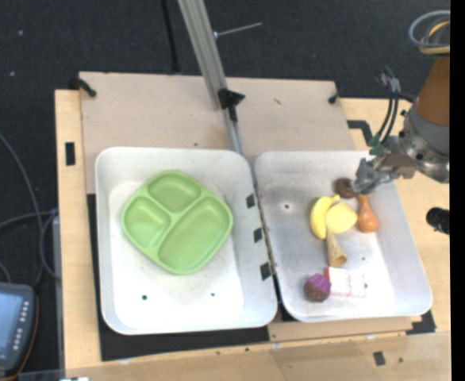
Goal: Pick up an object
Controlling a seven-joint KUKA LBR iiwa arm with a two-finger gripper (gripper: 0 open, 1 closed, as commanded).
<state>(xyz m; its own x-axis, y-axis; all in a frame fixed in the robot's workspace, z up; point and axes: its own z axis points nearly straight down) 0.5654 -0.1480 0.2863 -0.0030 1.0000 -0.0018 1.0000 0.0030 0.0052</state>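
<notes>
The right-hand bin (391,292) holds a small cluster of toy food in its right-centre part. A yellow banana (320,216) lies with its long axis running roughly top to bottom of the frame, slightly bowed, and a pale yellow lemon-like piece (342,218) touches its right side. Just right of that, an orange carrot-shaped piece (367,215) also lies near-vertical in the frame, thicker end toward the bottom. Below the lemon a tan cone (336,250) points its narrow end down and slightly right. Near the bin's lower edge sit a dark purple, rounded item (317,287) and, touching it on the right, a white and red packet (347,282) whose print is too small to read.

The gripper (365,175) comes in from the right edge of the frame, low over the upper right part of this bin, its tip just beside a small brown object (343,186) whose shape is hard to make out. Whether the gripper is parted or closed cannot be told; nothing is seen grasped.

The left-hand bin (113,292) carries a green divided plate (177,222) with three compartments, centred slightly toward the upper left.
</notes>
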